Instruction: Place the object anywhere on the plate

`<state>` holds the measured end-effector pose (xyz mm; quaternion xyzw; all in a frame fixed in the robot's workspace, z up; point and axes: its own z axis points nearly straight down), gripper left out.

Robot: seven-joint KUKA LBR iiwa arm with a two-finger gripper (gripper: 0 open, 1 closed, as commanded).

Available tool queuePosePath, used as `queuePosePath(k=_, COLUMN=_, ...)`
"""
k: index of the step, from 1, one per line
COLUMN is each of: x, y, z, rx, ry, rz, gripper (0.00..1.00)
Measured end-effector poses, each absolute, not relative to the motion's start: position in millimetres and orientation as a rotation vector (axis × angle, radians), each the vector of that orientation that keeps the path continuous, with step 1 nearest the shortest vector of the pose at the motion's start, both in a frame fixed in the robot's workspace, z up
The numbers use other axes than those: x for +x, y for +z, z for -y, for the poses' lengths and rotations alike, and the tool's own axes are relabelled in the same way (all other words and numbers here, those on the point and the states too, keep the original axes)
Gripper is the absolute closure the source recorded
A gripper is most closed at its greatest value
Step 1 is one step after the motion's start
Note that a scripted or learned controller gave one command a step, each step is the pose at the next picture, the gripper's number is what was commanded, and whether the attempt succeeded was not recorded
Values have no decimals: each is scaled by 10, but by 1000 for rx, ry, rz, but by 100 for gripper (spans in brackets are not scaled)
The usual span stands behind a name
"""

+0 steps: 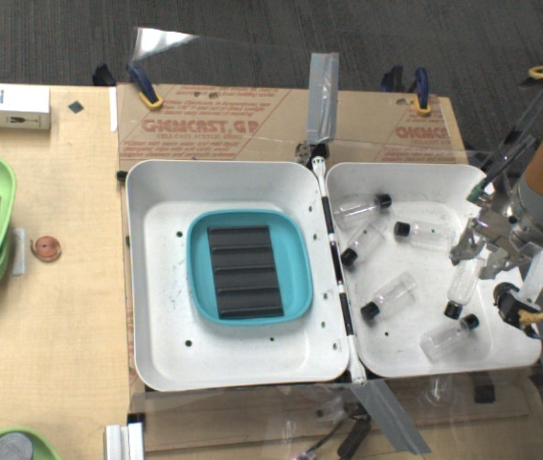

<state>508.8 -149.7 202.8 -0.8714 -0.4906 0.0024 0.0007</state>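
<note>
Bins [156,353]: smooth glossy white plastic. Plate [199,257]: teal plastic, satin. Vials [391,293]: clear plastic, black caps. Worktop [60,353]: pale matt wood.

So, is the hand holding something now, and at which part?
It cannot be told: the hand sits over a clear vial in the right bin.

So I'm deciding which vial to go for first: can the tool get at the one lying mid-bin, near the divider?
Probably yes. That vial lies alone on the right bin floor, apart from its neighbours, with nothing above it. The tool sits at the bin's right side, with another vial just below it.
</note>
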Motion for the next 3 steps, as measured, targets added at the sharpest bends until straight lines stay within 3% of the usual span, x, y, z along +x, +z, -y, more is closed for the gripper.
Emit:
queuePosePath(k=1, x=4771, y=1902, z=836, rx=-2572, ry=7, rz=1798, gripper=100)
queuePosePath(k=2, x=4779, y=2160, z=-33, rx=-2388, ry=3, rz=2041, gripper=100)
queuePosePath(k=3, x=4779, y=2161, z=-31, rx=-2389, ry=4, rz=2039, gripper=0)
